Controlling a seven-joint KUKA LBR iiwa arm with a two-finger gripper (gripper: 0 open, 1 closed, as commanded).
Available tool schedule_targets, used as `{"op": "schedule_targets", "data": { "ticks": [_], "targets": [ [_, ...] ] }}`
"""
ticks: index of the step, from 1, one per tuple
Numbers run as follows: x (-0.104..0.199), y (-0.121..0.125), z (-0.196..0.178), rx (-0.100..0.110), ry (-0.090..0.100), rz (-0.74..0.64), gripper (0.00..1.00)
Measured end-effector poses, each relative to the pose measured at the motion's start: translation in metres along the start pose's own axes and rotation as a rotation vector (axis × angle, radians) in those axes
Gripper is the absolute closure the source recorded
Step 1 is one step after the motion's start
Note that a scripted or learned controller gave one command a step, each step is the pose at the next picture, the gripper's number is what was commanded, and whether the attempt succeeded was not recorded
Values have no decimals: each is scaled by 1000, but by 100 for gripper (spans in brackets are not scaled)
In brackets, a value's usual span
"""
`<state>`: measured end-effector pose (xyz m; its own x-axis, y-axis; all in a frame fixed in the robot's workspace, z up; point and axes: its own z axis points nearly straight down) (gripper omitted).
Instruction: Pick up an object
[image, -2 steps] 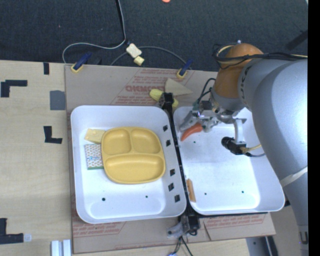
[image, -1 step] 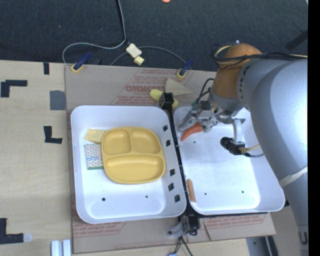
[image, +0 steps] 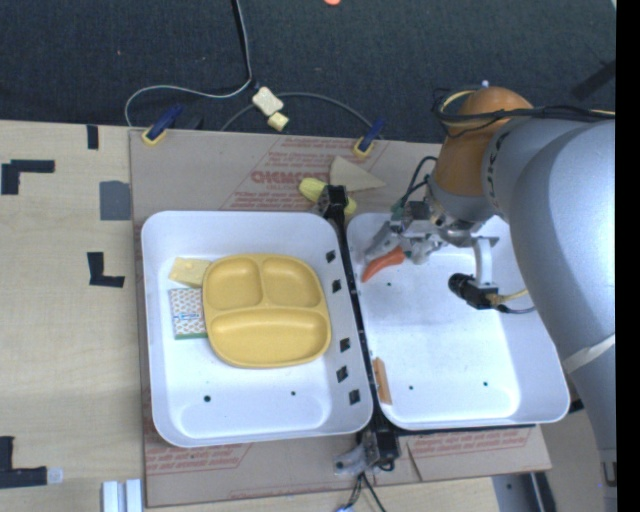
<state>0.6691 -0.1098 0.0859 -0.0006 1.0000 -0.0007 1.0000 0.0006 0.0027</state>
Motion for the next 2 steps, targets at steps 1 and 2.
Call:
{"op": "schedule_targets", "data": {
  "ticks": [1, 2],
  "targets": [
    [12, 0, 0, 1, -3, 0, 0],
    [12, 0, -10, 1, -2, 0, 100]
  ]
}}
